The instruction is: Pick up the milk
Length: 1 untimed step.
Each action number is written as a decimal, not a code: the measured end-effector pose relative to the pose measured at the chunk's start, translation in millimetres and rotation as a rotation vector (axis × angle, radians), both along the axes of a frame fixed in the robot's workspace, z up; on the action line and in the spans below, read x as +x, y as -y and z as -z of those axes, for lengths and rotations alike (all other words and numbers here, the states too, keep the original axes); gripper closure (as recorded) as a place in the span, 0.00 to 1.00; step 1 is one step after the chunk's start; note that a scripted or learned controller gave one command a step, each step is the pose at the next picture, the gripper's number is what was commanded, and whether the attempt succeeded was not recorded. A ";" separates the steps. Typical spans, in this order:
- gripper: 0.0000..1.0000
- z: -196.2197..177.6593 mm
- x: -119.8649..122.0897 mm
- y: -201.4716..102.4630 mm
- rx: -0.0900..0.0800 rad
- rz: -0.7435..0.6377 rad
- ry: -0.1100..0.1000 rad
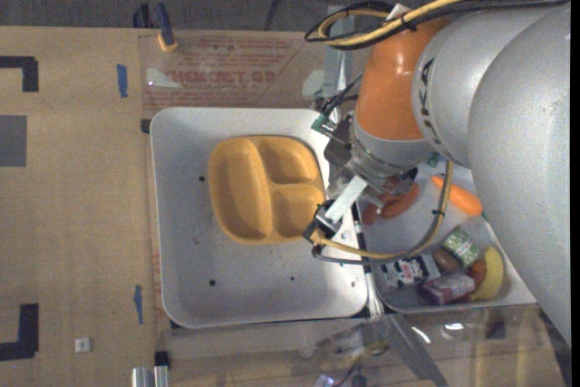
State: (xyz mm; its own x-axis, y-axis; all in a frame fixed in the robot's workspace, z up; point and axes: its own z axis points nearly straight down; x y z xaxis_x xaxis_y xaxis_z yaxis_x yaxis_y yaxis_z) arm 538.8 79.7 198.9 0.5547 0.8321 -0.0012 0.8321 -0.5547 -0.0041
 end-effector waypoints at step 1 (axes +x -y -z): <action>1.00 -134.4 10.9 22.6 -0.001 -0.007 0.003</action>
